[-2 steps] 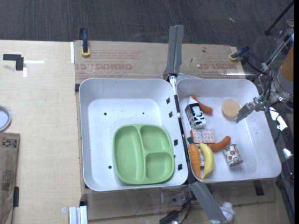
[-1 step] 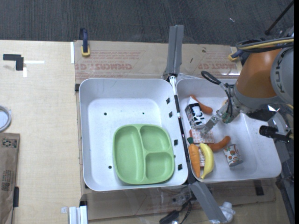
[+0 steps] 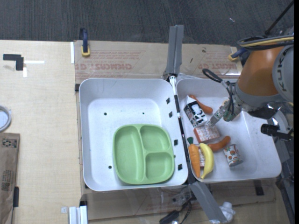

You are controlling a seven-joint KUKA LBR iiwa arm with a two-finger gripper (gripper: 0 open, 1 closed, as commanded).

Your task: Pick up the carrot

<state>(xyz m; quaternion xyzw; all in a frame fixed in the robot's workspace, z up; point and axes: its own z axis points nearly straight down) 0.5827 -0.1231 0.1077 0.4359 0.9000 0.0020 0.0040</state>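
Note:
The carrot is a short orange piece lying at the front left of the right bin, pressed against a yellow banana. My gripper hangs over the middle of the right bin, slanting down and to the left. Its tip is just above a red-and-white packet and beside a black-and-white packet. The gripper stands well behind the carrot and apart from it.
An orange-red sausage and a small can lie near the banana. Another thin orange piece lies at the back. The left bin holds a green divided plate. A grey divider post stands between the bins.

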